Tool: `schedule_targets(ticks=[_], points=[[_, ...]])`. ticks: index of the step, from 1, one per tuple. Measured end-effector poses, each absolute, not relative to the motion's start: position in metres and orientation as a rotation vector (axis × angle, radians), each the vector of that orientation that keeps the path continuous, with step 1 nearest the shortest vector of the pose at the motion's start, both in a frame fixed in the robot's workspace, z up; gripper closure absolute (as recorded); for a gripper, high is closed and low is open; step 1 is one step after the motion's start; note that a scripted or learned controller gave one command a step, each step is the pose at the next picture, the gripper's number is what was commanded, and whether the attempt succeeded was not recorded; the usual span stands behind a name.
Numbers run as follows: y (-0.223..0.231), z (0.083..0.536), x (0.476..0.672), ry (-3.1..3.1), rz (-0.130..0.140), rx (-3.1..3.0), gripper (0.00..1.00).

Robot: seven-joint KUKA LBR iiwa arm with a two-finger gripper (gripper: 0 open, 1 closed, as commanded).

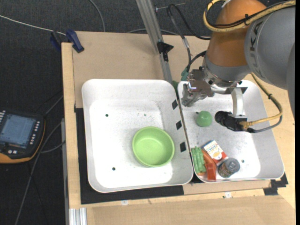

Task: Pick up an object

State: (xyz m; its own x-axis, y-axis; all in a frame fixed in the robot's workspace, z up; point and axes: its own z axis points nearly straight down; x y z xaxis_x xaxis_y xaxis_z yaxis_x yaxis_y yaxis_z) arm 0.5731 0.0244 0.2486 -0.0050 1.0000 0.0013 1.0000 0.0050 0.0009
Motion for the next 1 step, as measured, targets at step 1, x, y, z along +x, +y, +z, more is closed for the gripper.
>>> schedule_targets(ticks=[1], points=[[0.077,0.2492,0.5956,-2.226,-0.002,-2.216,1.0]])
